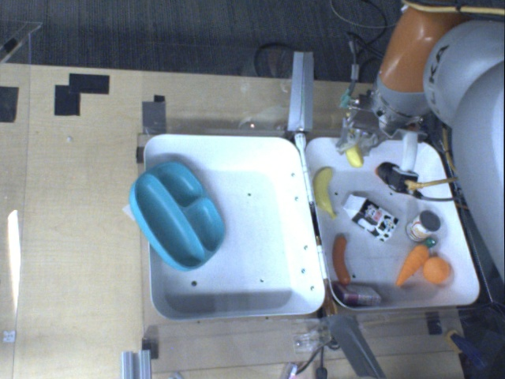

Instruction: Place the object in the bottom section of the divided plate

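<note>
While the end effector (357, 136) sits over the right bin's (454, 290) far corner, can't tell its grip; yellow thing (353, 158) just below, banana (323, 191), sausage (340, 260), carrot (413, 264) nearby, blue plate (177, 213) left.

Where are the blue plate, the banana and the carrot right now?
blue plate (162, 212), camera view, on the raised divider of the plate, in the left bin.
banana (323, 192), camera view, on the middle of its curved body.
carrot (409, 265), camera view, on the middle of its orange body.

A pale wooden bench (71, 235) (black marks top-left) meets dark ribbed carpet (158, 14).
</note>
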Robot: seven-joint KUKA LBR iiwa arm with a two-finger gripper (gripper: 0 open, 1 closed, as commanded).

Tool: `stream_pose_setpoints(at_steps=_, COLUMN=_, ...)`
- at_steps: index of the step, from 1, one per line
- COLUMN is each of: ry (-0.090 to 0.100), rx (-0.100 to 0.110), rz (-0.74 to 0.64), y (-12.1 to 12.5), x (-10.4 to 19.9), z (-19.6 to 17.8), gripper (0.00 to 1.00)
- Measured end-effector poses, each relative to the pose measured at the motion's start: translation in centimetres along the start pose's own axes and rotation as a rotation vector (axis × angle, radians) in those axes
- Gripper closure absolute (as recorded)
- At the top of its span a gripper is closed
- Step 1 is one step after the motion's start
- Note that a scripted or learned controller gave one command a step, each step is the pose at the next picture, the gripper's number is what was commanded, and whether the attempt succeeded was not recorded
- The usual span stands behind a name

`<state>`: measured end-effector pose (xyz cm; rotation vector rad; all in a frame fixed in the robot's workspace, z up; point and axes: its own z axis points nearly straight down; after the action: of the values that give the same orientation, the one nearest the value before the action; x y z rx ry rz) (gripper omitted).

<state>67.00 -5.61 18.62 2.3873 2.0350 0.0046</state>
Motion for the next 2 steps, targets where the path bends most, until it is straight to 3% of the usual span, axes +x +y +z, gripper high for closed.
stream_pose_setpoints(at_steps=1, ry=0.002, rx=0.003, rz=0.131, y=-6.3, x=5.9, z=0.1, gripper=1.0)
stream_pose_setpoints(at_steps=2, ry=0.001, rx=-0.001, rz=0.116, y=-1.1, x=3.2, z=-6.3, gripper=1.0)
